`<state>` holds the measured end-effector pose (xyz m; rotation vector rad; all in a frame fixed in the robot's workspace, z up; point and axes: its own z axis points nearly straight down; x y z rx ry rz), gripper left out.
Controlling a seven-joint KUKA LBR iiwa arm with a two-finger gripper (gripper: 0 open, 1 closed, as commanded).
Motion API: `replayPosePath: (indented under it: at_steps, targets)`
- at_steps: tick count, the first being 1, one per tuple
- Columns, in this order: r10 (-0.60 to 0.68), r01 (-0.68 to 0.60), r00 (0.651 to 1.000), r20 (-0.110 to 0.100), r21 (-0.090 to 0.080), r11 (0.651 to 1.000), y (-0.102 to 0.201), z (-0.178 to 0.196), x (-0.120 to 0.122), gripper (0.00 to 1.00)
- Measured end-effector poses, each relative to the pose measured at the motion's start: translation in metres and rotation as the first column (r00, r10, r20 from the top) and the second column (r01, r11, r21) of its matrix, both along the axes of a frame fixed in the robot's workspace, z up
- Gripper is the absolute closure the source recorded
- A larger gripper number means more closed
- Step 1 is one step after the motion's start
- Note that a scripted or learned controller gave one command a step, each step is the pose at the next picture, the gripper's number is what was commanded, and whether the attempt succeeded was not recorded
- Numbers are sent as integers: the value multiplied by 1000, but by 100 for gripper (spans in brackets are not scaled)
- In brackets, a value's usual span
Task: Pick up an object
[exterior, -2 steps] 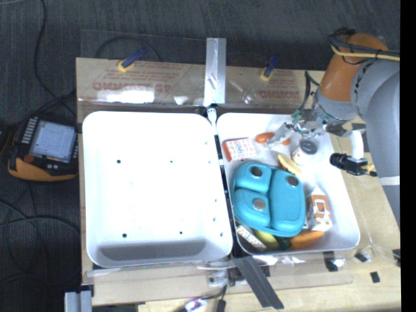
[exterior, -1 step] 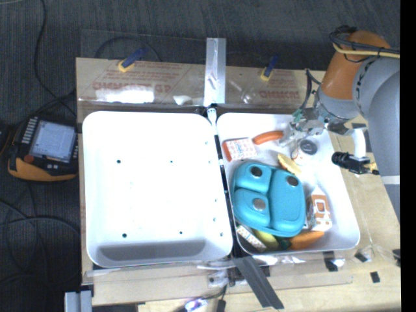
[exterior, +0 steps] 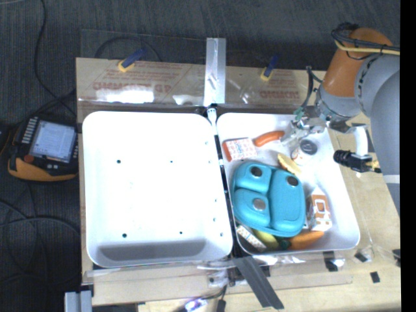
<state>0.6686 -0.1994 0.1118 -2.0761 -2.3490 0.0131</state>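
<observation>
The right bin (exterior: 344, 236) holds a pile of objects. A large blue plastic piece (exterior: 272, 197) lies in its middle. An orange carrot-shaped toy (exterior: 268, 137) and a small red and white packet (exterior: 239, 149) lie at the back. A yellow item (exterior: 287, 162) sits by the blue piece's far edge. A small orange and white box (exterior: 320, 212) rests at the right, and yellow, green and orange items (exterior: 286, 240) peek out at the front. My gripper (exterior: 300, 127) hangs low over the bin's back right corner, just right of the carrot toy.
The left bin (exterior: 153, 187) stands beside the right one, parted by a shared rim. A metal post (exterior: 215, 70) rises behind the two bins. A handheld screen device (exterior: 47, 147) lies on the floor to the left.
</observation>
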Motion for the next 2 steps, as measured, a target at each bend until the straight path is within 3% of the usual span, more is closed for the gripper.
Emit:
replayPosePath:
  at_steps: [1,2]
  targets:
    - [-378,378,926,0,-3,926,-23,8,-2,100]
    - [-373,373,928,-16,0,928,-19,7,-4,0]
